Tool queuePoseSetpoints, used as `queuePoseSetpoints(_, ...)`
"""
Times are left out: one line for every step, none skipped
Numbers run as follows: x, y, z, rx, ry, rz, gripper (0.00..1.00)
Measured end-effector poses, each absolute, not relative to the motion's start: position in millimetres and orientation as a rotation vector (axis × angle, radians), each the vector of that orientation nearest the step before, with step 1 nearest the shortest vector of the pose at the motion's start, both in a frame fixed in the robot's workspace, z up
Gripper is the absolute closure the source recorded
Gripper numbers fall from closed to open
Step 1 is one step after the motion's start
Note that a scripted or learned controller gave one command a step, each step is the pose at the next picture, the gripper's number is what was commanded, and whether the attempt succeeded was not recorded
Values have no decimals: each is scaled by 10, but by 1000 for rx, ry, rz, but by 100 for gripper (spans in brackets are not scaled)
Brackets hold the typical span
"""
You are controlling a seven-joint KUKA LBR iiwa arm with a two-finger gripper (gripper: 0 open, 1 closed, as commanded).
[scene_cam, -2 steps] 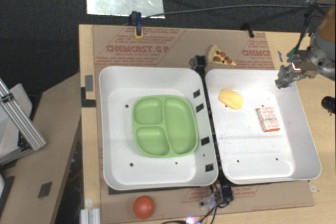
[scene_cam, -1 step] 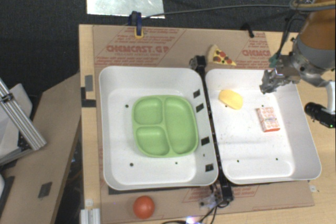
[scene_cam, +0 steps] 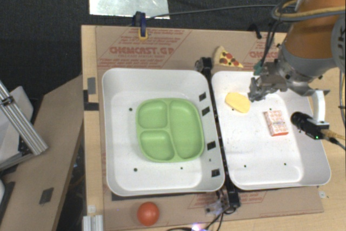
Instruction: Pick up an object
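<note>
In the right bin (scene_cam: 270, 170) lie a yellow rounded piece (scene_cam: 237, 102) near its upper left and a small red and white box (scene_cam: 275, 122) to its right. My gripper (scene_cam: 255, 93) hangs just right of and over the yellow piece's edge, pointing down. Nothing shows between its fingers. A green divided plate (scene_cam: 168, 129) rests in the left bin (scene_cam: 124, 170).
A toy pizza slice (scene_cam: 227, 57) lies on the cardboard behind the right bin. An orange-red ball (scene_cam: 148, 213) sits on the bench in front of the left bin. A blue and yellow clamp (scene_cam: 140, 25) stands at the cardboard's back edge.
</note>
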State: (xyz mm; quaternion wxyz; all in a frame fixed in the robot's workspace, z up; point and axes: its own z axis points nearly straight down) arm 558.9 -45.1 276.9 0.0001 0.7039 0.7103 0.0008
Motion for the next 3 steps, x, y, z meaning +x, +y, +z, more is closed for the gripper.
queuePoseSetpoints(5487,-28,2706,2212,2231,2,100)
queuePoseSetpoints(5376,493,2457,2212,2234,2,100)
queuePoseSetpoints(5193,953,2375,2213,2232,1,100)
